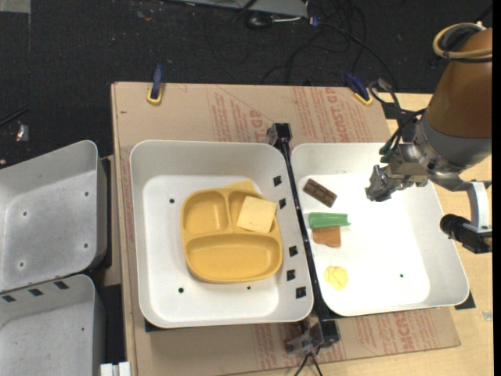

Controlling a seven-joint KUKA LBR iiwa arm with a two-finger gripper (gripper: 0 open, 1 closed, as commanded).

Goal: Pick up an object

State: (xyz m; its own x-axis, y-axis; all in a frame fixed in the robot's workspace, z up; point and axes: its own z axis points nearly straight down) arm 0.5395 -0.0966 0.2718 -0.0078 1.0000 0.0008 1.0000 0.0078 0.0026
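Dark speckled floor point(70, 45), loose cables point(344, 30), perhaps carpet.

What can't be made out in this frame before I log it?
- Gripper: small and dark in the camera view, so finger state can't be read, nor whether it touches the right bin.
- Yellow item: too small to identify.
- Orange piece: partly under the green piece.
- Yellow tray: upper right compartment covered by the pale block.

The arm point(463, 92) is a rounded grey body with a broad orange band above the wrist. Black cables run along it to a small dark metal gripper point(380, 185).
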